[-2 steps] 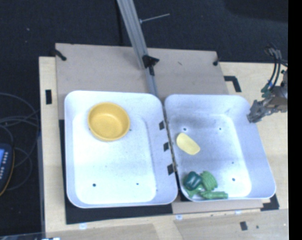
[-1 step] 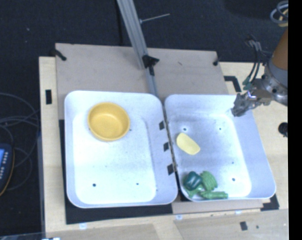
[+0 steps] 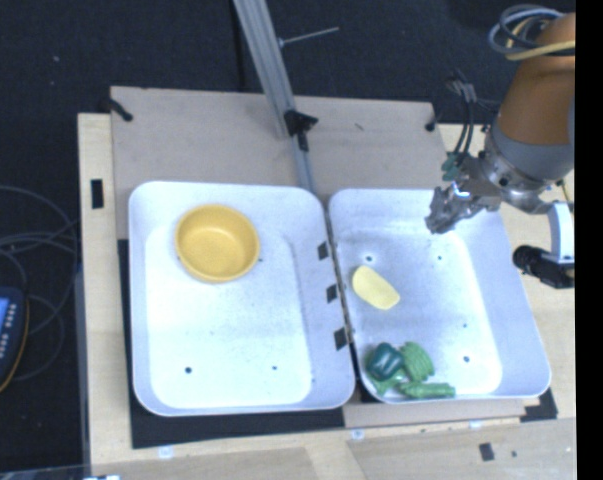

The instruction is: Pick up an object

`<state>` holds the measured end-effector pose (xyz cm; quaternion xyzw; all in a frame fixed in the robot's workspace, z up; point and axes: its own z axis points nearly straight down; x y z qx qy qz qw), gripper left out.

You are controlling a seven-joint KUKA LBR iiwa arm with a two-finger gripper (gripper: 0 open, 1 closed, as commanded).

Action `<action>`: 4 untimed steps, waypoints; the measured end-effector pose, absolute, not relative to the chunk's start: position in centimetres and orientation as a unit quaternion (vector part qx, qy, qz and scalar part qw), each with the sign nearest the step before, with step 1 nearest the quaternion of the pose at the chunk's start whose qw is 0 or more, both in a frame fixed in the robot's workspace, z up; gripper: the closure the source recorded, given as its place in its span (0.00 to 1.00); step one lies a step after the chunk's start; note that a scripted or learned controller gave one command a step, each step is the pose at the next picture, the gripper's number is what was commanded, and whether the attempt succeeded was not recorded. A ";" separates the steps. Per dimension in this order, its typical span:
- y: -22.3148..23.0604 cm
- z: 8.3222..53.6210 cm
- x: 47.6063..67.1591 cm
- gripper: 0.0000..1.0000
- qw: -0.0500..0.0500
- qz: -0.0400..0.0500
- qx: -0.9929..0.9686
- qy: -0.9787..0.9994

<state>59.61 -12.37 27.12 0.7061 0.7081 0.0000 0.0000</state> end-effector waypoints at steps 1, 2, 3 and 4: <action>-8.3 27.1 61.0 1.00 0.000 0.000 0.706 0.708; -3.6 27.3 61.6 1.00 0.000 0.000 0.706 0.708; 1.1 26.0 63.7 1.00 0.000 0.000 0.706 0.708; 6.6 25.2 65.7 1.00 0.000 0.000 0.706 0.708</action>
